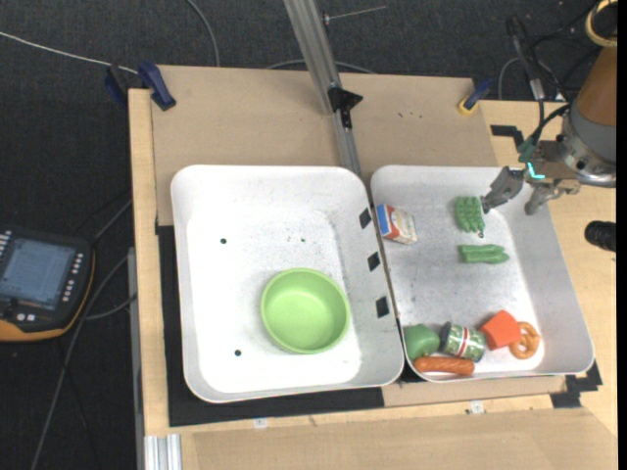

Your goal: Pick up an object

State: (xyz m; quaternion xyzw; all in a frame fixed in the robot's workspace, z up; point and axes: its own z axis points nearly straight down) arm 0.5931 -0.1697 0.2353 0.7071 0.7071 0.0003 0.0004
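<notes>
Wooden bench [255, 116] on dark carpet, two white bins. We log the gripper [517, 193] open, fingers spread, holding nothing, above the right bin [563, 292]. Just beside it lies a green toy [469, 213]; the left bin [211, 223] holds a green bowl [305, 310].

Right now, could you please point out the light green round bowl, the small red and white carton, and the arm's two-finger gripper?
light green round bowl [305, 309], camera view, inner floor.
small red and white carton [397, 224], camera view, top face.
two-finger gripper [516, 197], camera view, midway between fingertips.
</notes>
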